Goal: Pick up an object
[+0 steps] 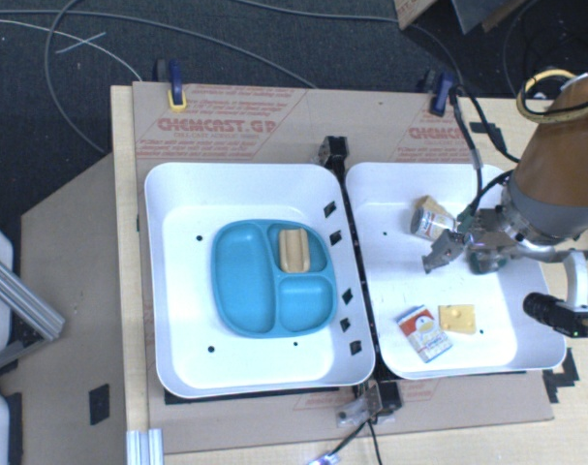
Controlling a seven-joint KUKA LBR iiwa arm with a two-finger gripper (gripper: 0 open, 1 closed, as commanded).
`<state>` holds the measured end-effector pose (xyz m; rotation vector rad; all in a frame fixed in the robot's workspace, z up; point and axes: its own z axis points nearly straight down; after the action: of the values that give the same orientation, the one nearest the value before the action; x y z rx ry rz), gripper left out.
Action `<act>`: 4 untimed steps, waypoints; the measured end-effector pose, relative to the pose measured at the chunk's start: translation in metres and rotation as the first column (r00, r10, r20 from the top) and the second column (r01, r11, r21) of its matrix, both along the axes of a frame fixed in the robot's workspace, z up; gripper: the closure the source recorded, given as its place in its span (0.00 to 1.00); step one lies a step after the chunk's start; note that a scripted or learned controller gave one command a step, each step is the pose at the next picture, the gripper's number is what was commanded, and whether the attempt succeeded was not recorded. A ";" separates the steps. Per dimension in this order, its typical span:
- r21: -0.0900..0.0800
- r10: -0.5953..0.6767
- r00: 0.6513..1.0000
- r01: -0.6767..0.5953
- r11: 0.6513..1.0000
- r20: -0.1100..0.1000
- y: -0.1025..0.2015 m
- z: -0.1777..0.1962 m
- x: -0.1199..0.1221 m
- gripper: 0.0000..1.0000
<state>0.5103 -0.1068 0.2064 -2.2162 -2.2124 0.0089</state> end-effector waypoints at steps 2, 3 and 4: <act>-0.001 0.000 1.000 0.000 1.000 0.003 -0.007 -0.056 0.001 0.00; 0.000 0.001 1.000 -0.001 1.000 0.004 -0.013 -0.103 0.005 0.00; 0.000 0.001 1.000 -0.001 1.000 0.006 -0.013 -0.123 0.004 0.00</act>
<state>0.5147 -0.1195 0.0836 -2.2179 -2.2174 0.0023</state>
